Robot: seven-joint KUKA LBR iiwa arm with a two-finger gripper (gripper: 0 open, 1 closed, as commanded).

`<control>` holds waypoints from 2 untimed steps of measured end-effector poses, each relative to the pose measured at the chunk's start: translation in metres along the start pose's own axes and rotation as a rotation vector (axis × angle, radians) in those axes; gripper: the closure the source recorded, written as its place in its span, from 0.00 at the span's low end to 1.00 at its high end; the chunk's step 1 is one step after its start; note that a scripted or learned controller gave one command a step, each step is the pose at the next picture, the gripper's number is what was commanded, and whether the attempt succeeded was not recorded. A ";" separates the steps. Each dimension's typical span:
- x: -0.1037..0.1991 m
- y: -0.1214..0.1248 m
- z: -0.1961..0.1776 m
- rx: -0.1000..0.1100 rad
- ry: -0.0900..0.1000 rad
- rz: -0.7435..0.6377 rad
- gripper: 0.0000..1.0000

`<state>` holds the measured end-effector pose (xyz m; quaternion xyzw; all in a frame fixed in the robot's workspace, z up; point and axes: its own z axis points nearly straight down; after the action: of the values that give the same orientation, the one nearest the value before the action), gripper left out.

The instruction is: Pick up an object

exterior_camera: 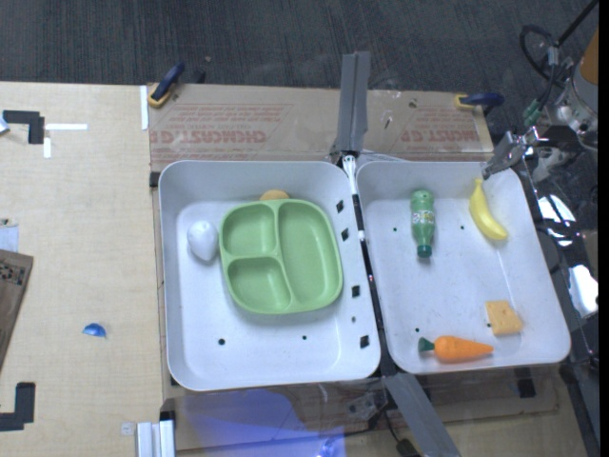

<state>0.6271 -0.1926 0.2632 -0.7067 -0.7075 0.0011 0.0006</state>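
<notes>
Camera view: L white bin point(181, 284): green divided plastic plate point(282, 255), white lump point(202, 240). R white bin point(542, 336): green bottle point(422, 222), yellow banana point(487, 212), orange carrot point(457, 348), tan sponge block point(503, 318). Tool point(509, 150) at R bin's far-R corner; grip state can't tell.

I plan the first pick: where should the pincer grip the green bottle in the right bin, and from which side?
Probably the green bottle at mid-body, from above. It lies flat, long axis running up-down in the camera view, so close across its narrow width. White floor lies bare on both sides; the banana lies apart.
</notes>
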 end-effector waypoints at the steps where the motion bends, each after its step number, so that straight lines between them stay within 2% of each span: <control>1: 0.070 -0.017 0.065 -0.001 0.000 -0.204 0.00; 2: 0.094 -0.006 0.171 -0.004 -0.001 -0.181 0.00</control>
<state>0.6206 -0.0985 0.0922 -0.6399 -0.7685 0.0001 -0.0009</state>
